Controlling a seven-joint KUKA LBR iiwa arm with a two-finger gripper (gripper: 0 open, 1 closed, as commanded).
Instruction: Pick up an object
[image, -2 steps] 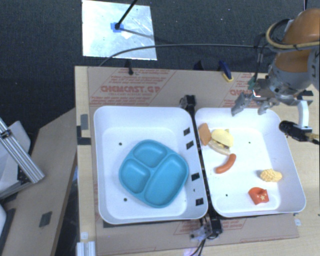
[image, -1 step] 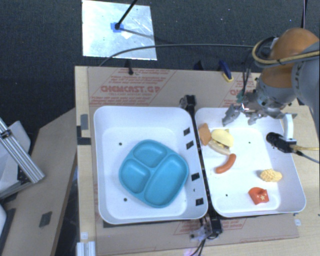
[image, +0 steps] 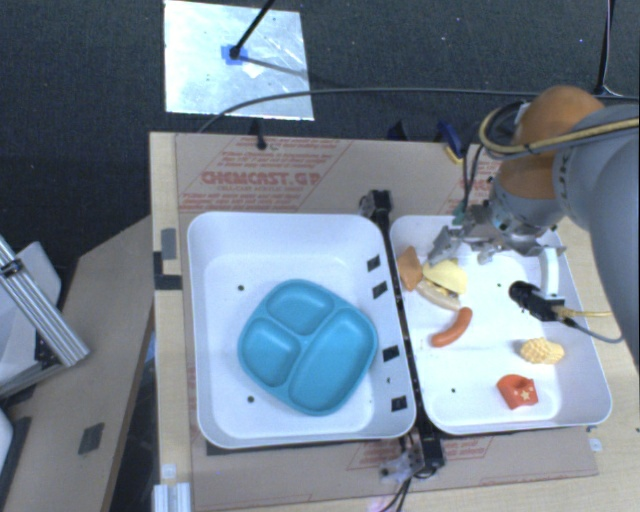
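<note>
the claw (image: 465, 242) hangs over the far part of the right bin (image: 585, 395), near the far left corner of it. it is seen from above and behind, so i cannot tell how far it is open, and nothing is seen held in it. the grey arm (image: 600, 170) with its orange band (image: 545, 115) comes in from the right, over the far right corner of this bin.

just in front of the claw lies a yellow piece (image: 446, 275), and i cannot tell if the claw touches it. it rests partly on a beige piece (image: 432, 294). an orange-brown piece (image: 408, 267) lies just beside these two, close to the left wall of the bin. a little nearer to the camera is a sausage (image: 451, 327), lying at a slant and apart from the others. at the right side of the bin is a corn piece (image: 541, 350), and in front of it, near the front wall, a red piece (image: 517, 391).

the left bin (image: 215, 300) touches the right one along the middle, where some black clips (image: 380, 290) sit. in it lies a blue plate (image: 307, 345) with three compartments, flat and a little turned.

both bins stand on a brown board (image: 265, 172) with red print on the bench (image: 110, 300). behind the bench a silver sheet (image: 237, 60) lies on the dark floor.
</note>
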